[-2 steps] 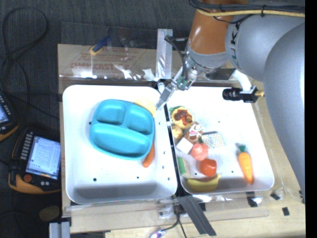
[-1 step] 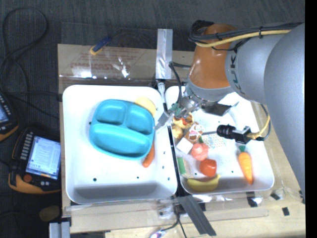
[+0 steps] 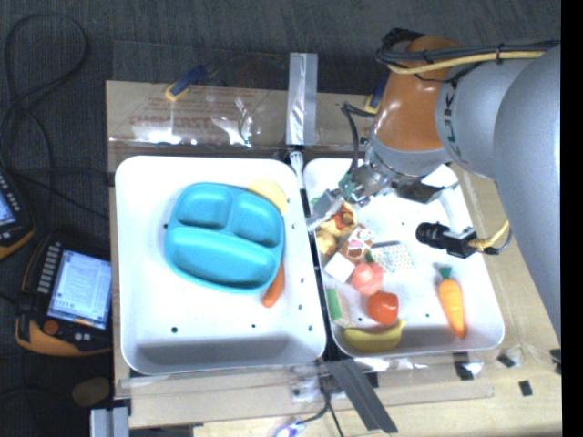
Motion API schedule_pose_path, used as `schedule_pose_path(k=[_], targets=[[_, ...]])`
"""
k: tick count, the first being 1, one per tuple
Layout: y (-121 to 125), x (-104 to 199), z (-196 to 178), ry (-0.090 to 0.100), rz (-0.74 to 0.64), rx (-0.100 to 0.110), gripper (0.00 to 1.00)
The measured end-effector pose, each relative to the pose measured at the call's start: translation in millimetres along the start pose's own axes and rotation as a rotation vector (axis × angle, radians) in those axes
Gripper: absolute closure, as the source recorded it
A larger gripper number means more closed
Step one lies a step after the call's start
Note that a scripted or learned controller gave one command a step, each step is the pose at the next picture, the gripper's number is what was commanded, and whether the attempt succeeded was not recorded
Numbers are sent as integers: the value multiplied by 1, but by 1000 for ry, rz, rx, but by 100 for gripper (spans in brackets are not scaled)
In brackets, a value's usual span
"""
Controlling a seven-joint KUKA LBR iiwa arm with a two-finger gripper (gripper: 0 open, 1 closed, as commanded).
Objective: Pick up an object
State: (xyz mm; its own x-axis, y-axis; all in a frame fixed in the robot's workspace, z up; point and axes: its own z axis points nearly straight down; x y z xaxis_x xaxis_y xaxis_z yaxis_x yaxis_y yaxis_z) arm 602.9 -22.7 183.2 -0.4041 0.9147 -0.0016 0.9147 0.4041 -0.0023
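gripper: the gripper (image 3: 351, 189) sat low at the far-left corner of the right bin (image 3: 483, 330), just over the toy pile; finger state could not be told, and nothing was seen held
arm: grey, orange band (image 3: 410, 107) above the wrist, came in from the right and covered the bin's far-right part
step: judged as reach/descend onto a target; no lift shown
target: likely the small brown toy (image 3: 344, 218) just under the tip, touching a white block (image 3: 339, 268) and other bits near it; exact contact unclear
other picks: pink ball (image 3: 367, 277), red ball (image 3: 383, 307), banana (image 3: 373, 336) at the near wall, carrot (image 3: 451, 304) alone on the right
next move: judged to need a straight drop and a close on one item; the pile was tight, so a neighbour could be caught or pushed
edges: the divider wall (image 3: 310, 235) between the bins was just left of the tip, with little room that side; far wall also close
open room: bare floor lay between the pile and the carrot; more space toward near-right
left bin: the left bin (image 3: 137, 335) held a blue tray (image 3: 223, 235) with a yellow piece (image 3: 269, 192) and an orange piece (image 3: 275, 285) by its right edge, well clear of the tip
black part: a black part (image 3: 442, 237) on the arm hung over the right bin, near the carrot
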Motion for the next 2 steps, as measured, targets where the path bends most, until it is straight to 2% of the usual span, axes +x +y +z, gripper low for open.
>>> schedule_pose_path(k=[1, 2], targets=[[1, -24, 0, 1, 118, 1, 0], [-23, -87, 86, 0, -76, 0, 0]])
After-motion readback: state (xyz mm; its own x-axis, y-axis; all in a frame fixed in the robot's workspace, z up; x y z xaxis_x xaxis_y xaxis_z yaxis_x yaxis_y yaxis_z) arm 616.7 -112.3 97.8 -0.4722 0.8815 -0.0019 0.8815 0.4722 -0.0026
